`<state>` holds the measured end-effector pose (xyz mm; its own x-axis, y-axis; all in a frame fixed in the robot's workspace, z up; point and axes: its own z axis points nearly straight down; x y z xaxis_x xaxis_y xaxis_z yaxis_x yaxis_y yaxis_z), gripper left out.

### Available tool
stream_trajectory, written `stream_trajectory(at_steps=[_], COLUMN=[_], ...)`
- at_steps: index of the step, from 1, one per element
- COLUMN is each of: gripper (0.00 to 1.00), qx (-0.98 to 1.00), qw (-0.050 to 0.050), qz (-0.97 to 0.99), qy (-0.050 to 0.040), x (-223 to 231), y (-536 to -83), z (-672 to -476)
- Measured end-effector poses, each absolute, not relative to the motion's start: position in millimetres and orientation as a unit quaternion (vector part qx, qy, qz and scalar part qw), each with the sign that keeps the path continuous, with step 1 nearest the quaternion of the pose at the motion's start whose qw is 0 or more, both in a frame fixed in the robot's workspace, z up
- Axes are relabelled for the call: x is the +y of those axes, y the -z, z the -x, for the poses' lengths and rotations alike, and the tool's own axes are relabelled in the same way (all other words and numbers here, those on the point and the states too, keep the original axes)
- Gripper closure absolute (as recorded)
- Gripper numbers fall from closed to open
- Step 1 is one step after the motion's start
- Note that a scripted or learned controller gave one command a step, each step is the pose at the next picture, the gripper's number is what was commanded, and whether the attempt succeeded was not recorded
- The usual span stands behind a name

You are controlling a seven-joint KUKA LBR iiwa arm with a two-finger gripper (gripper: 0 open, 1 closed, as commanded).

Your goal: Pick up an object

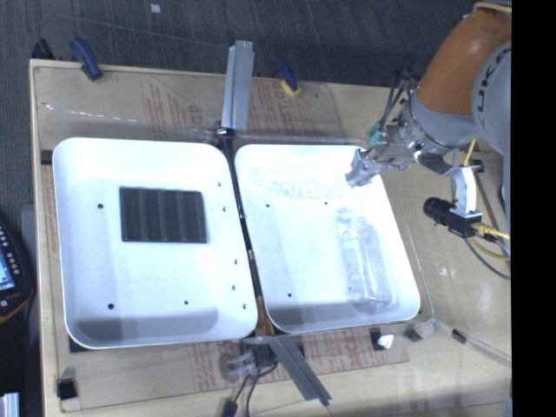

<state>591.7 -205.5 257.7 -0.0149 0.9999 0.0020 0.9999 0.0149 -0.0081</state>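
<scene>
The claw hangs over the back right corner of the right bin; I cannot tell if it is released or clenched, and nothing shows in it. One clear bottle lies in this bin, near its right wall. The left bin holds one dark grille. Two bins stand on the desk.

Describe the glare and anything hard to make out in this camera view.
Camera view: strong glare washes out the right bin floor near its far rim; the clear plastic bottle nearly vanishes against the white; the tool looks soft, its fingers indistinct; the dark tray reads crisply.
</scene>
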Motion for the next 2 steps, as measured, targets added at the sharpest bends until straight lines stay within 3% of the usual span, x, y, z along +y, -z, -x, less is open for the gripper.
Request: stream_trajectory(at_steps=[1, 2], gripper=[1.00, 1.00], qx=[-0.624, -0.595], qw=[0.002, 0.002], qz=[0.781, 0.803], qy=[-0.0014, -0.0017], x=[-83, -103], y=[-295, -271], z=[-568.6, -555.2])
